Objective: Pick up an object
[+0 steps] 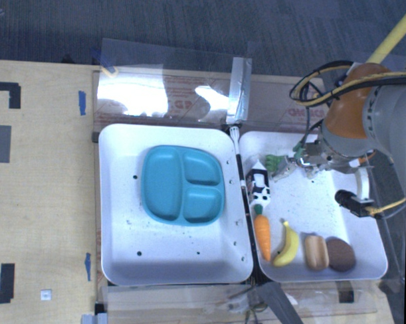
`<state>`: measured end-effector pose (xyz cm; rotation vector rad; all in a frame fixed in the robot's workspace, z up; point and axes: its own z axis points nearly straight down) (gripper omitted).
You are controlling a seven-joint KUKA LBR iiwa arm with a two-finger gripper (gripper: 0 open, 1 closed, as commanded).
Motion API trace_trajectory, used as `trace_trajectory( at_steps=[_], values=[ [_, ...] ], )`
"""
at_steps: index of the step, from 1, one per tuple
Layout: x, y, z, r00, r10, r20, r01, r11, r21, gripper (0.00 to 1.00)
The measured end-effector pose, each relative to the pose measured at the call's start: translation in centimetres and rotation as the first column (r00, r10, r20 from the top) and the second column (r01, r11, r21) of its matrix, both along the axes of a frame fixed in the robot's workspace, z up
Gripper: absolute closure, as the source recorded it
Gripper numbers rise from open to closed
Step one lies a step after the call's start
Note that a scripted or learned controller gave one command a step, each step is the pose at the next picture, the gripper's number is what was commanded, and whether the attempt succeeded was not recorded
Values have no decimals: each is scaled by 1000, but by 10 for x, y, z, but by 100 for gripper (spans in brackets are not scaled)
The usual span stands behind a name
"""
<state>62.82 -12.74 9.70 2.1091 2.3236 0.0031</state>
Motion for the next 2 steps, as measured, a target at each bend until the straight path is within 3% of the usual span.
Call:
trace_trajectory(
  at_steps=[1,2],
  values=[
    [15,8,-6,1000,31,0,-31,1000,-1,0],
    [40,28,11,999,-35,1,35,999,0,0]
  ],
)
